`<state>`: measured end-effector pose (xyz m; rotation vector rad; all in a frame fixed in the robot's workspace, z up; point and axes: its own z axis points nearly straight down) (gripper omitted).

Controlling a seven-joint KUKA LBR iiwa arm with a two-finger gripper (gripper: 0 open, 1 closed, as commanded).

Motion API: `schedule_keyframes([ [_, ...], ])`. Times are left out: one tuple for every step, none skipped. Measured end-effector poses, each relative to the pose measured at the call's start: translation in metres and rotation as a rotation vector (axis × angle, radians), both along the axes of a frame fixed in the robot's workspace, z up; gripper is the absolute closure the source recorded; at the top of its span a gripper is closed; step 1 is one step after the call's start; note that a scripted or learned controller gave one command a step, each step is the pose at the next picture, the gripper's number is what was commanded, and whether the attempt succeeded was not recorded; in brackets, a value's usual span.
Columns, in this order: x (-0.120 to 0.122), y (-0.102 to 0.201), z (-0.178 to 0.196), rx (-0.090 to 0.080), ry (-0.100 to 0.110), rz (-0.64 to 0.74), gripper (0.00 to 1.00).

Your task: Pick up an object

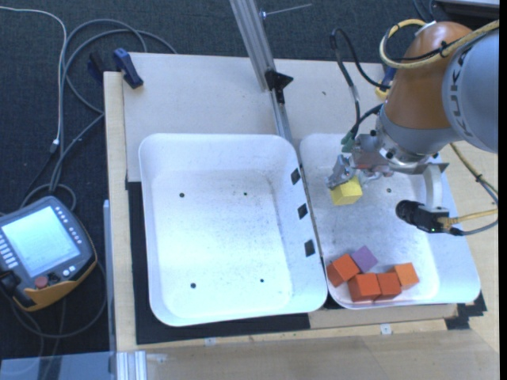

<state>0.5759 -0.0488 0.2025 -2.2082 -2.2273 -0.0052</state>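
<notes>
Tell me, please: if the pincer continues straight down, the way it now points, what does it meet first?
The yellow block, which sits right at the tip of the pincer. Whether they touch already is unclear from above. Under the block is the floor of the right bin.

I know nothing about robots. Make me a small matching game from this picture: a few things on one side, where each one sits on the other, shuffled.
Things:
1. yellow block
2. purple block
3. blue clamp
4. handheld screen

Places:
A. at the bench's far left corner
B. on the floor, left of the bench
C. at the gripper, above the right bin
D. among the orange blocks, near the right bin's front

Pairs: 1-C, 2-D, 3-A, 4-B
</notes>
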Motion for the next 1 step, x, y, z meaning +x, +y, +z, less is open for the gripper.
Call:
schedule_keyframes([
  [0.0074, 0.0944, -0.0034, -0.002, -0.001, 0.000, 1.00],
])
